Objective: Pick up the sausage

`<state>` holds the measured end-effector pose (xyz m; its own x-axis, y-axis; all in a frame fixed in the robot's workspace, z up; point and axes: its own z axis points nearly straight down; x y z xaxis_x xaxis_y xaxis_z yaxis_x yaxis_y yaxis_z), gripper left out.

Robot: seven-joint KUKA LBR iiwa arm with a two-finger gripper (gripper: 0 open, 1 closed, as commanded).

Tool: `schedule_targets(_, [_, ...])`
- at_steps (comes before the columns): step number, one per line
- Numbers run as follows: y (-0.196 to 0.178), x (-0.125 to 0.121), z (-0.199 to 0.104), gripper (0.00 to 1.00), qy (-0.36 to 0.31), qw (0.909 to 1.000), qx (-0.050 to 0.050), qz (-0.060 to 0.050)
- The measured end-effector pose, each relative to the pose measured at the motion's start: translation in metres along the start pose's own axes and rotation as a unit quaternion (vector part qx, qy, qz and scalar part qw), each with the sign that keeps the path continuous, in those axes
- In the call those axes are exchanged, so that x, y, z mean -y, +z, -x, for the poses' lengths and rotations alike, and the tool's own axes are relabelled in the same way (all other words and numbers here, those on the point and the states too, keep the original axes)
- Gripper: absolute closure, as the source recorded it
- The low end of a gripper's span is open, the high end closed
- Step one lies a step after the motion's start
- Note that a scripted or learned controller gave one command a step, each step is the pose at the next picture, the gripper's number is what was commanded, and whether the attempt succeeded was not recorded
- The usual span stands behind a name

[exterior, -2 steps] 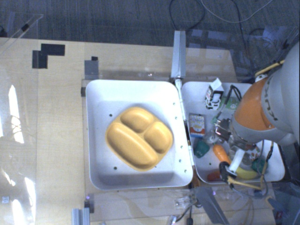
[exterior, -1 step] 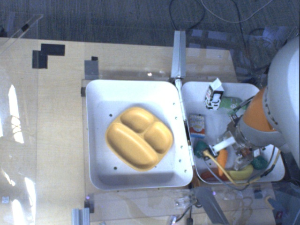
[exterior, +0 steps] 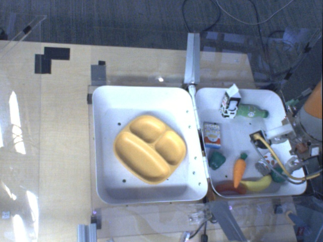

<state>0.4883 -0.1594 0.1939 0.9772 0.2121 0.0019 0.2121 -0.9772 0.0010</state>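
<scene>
A: Starting at the left: wide white left bin [exterior: 101, 135], holding just a yellow three-lobed plastic dish [exterior: 150, 148]. No trouble expected there. Well apart from the job.

B: Agreed. Moving on to the white right bin [exterior: 275, 97]. Crowded. Near its left wall, a small orange-and-blue box [exterior: 212, 134] and a dark green lumpy toy [exterior: 217, 160].

A: And the target?

B: Reddish-brown toy sausage [exterior: 228, 187], lying flat along the front wall of the right bin, in the near-left corner. Seems to touch the yellow toy banana [exterior: 258, 183] at its right end. Sits just below the tip of the orange toy carrot [exterior: 239, 169].

A: So, the risks. Probably closing on the banana or the carrot instead, given such tight neighbours. Possibly striking the bin wall on the way down, with so little room on that side. Maybe pinching only the sausage's end and letting it slip out, judging by the round, smooth look.

B: Worth adding the looping yellow cable [exterior: 277, 161] by the wrist. Hangs low over the banana's end; could drag something.

A: Now the pose.

B: Reaches in from the right, grey with an orange band [exterior: 316, 101] at the edge. Claw [exterior: 266, 158] hangs over the right half of the right bin, right of the carrot, above the banana. Near the sausage, not over it. Cannot tell whether released or clenched; too cluttered to read. Nothing visibly grasped.

A: Needs a shift left and toward the front wall first, by this reading.
</scene>
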Motion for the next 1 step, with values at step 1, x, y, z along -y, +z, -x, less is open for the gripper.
schedule_targets(1, [-0.1417,-0.0465,0.0037,0.00,-0.079,0.9969,0.000,0.001])
